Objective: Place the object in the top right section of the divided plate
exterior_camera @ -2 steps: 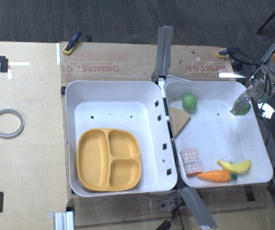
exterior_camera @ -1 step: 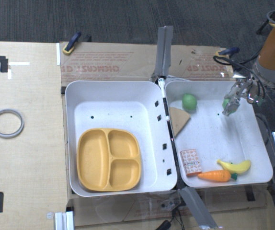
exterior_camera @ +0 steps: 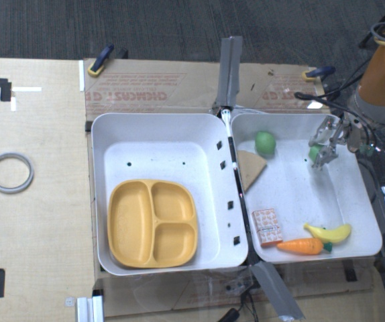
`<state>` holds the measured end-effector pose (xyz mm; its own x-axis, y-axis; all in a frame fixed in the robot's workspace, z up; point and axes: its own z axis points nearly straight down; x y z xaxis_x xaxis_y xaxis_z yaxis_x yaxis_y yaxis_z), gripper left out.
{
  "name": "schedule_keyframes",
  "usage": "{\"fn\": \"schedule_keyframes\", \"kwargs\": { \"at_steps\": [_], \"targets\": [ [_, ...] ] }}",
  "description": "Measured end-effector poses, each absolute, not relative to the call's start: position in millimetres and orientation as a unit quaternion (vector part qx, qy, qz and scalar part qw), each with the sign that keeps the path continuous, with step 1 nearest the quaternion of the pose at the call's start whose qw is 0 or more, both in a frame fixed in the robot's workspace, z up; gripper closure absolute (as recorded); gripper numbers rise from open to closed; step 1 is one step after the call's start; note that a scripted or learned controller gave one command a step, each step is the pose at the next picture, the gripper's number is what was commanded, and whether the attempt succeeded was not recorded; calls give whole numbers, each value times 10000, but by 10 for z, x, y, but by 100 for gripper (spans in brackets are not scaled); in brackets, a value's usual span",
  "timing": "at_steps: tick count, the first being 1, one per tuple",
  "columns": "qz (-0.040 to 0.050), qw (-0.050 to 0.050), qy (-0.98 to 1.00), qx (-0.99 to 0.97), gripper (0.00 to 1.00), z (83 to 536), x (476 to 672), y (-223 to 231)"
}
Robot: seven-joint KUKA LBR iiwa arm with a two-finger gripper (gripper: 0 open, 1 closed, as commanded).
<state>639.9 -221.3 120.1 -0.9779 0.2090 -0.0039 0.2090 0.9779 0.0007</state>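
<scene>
From the overhead camera we see the grey arm with its orange band reaching in from the right, its metal two-finger gripper [exterior_camera: 324, 147] hanging over the upper right part of the right-hand white bin [exterior_camera: 353, 200]. There's a small green something [exterior_camera: 314, 152] right at the fingertips, and it does look pinched between them, so we judge the gripper clenched on a small green object, though the piece is tiny and half hidden by metal, and we can't make out its shape. Over in the left-hand white bin [exterior_camera: 152, 136] sits the yellow divided plastic plate [exterior_camera: 153, 221], three sections, flat on the bin floor toward the near left; its top right section is bare. That's well apart from the gripper, with the bin walls between. Here's our worry: a grip on so little of so small a piece could let go on the carry, dropping it into the right bin or onto the divider. A release slightly off would also land it in the wrong section, since the ridges are low. Elsewhere in the right bin we have a round green ball [exterior_camera: 265, 143], a tan wedge [exterior_camera: 249, 168], a small patterned box [exterior_camera: 267, 226], an orange carrot [exterior_camera: 301, 247] and a yellow banana [exterior_camera: 329, 233].
</scene>
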Motion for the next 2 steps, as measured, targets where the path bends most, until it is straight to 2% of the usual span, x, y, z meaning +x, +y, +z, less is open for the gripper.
{"fn": "schedule_keyframes", "kwargs": {
  "at_steps": [1, 2],
  "targets": [
    [1, 27, 9915, -1298, 100, 935, 6462, -2193],
    [-8, 43, 9742, -2255, 100, 944, 6607, -2139]
  ]
}}
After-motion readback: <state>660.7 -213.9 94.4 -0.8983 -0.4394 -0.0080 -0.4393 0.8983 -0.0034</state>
